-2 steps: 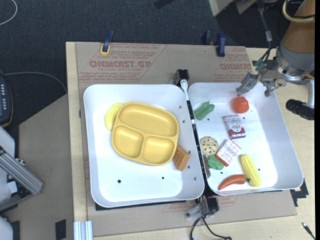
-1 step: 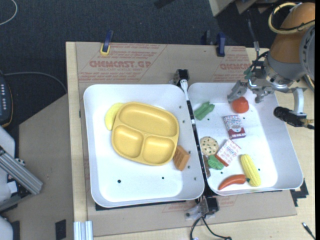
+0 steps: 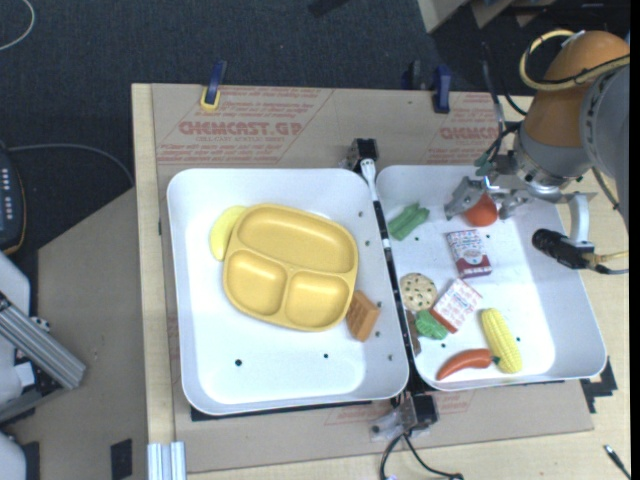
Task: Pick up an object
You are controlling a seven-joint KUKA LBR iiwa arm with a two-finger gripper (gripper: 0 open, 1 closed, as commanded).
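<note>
I see gripper (image 3: 484, 200) over right bin (image 3: 570, 313), jaws pinching small red-orange toy (image 3: 483, 213). Looks light, hard, smooth plastic; I'd grip its middle.

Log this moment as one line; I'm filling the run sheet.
gripper: over right bin, upper part | at fingers: red-orange item, grasp unclear | yellow tray: left bin
</note>
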